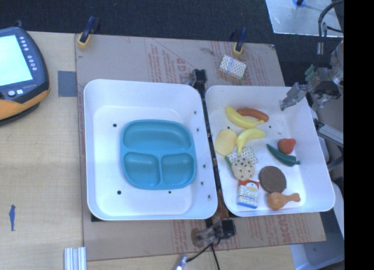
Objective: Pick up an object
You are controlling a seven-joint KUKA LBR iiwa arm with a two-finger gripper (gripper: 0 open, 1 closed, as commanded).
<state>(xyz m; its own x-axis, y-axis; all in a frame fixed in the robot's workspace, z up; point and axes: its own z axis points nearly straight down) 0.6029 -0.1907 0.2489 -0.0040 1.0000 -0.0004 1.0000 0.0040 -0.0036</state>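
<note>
We see two shallow white bins side by side on the bench. The left bin [105, 146] holds a blue divided tray [158, 153] lying flat at its centre. The right bin [312, 163] holds the loose toy food items.

At the far side of the right bin, a red sausage [253, 113] lies touching a yellow banana [239, 117]. A second banana [249, 137] lies just nearer, beside a pale yellow round piece [225, 142]. Nearer still we find a patterned cracker [243, 159] touching a round cookie [241, 170], and a small carton [248, 193] at the near edge. To their right sit a brown disc [272, 178] and a drumstick [283, 199]. A red strawberry [286, 145] rests just beside a green pepper [283, 155].

The gripper [294, 96] sits at the far right rim of the right bin, well apart from the food items. We cannot tell whether it is open or closed, and we see nothing held in it.

Outside the bins, a small patterned block [232, 66] rests on the cardboard beyond the right bin. A handheld controller [17, 70] lies at the far left of the bench.
</note>
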